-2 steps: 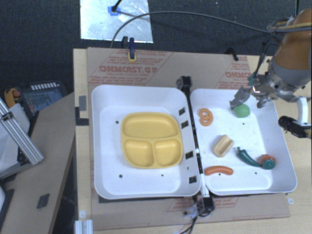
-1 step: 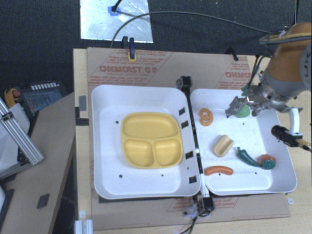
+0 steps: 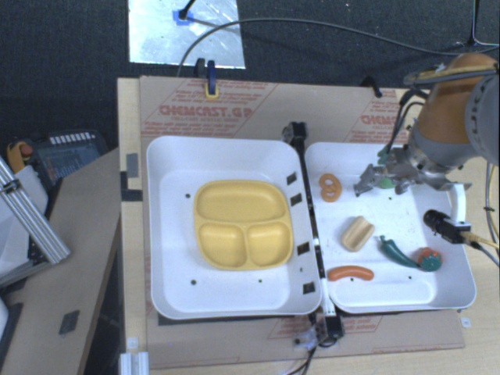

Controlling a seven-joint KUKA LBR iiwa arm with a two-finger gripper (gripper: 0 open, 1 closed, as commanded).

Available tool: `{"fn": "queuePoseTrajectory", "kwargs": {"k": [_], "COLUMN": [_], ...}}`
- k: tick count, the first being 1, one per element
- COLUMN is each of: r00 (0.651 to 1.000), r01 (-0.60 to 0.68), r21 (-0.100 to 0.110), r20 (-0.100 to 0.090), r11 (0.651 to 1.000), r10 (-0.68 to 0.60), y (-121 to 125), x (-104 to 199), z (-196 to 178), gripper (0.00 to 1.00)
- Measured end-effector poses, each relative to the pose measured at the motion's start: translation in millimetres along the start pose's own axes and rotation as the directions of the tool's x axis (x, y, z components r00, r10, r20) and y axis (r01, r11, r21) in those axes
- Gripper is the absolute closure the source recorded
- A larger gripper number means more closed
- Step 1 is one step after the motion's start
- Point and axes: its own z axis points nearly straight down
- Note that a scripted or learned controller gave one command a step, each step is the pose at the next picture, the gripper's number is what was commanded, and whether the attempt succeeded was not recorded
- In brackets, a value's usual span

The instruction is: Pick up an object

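Note:
My gripper (image 3: 373,181) hangs over the back of the right bin (image 3: 453,291), reaching in from the right under the grey and orange arm (image 3: 453,116). An orange pretzel-shaped ring (image 3: 330,187) lies just to its left. A tan bread roll (image 3: 356,233) rests in the middle of that bin, in front of the gripper. Near the bin's front wall is an orange sausage (image 3: 350,273). At the right lies a green tool with an orange-red end (image 3: 409,255). Nothing visibly sits in the gripper.
The left bin (image 3: 168,287) holds a yellow divided plate (image 3: 241,223). A black divider with clips (image 3: 307,217) runs between the two bins. A black part with a cable (image 3: 442,225) sticks out over the right bin's right side.

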Motion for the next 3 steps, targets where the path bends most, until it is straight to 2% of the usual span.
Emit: {"fn": "queuePoseTrajectory", "kwargs": {"k": [1, 2, 3], "r00": [1.000, 1.000, 1.000], "r01": [0.003, 0.002, 0.003], "r21": [0.001, -0.005, -0.007], "r20": [-0.001, 0.001, 0.001], "r11": [1.000, 1.000, 1.000], "r10": [-0.003, -0.002, -0.003], "y": [2.4, 4.1, 6.7], "x": [5.3, 4.5, 9.3], "z": [43.0, 29.4, -15.6], "gripper": [0.00, 1.00, 1.00]}}
